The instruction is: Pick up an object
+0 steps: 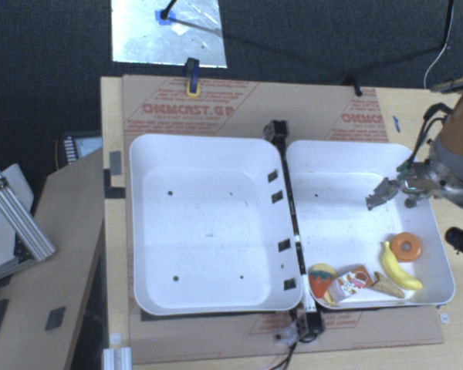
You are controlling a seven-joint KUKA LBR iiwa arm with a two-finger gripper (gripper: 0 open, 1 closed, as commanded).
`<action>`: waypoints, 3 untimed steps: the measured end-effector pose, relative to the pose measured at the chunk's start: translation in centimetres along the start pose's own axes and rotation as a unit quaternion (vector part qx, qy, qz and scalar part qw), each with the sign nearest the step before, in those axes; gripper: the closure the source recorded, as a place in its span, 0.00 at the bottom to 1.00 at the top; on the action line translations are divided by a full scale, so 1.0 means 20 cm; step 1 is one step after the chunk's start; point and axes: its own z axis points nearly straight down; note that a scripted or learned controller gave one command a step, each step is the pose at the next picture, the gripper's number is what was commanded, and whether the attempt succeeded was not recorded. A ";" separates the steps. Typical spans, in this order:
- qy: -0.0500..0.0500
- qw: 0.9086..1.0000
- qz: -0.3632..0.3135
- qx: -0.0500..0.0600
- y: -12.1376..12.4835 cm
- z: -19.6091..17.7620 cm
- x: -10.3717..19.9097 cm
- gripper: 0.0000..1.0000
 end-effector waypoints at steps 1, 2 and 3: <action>-0.001 1.000 -0.002 -0.007 -0.02 -0.62 0.12 0.00; -0.001 1.000 -0.001 -0.007 -0.32 -1.14 0.15 0.00; 0.000 1.000 -0.004 -0.006 -0.31 -1.55 0.46 0.00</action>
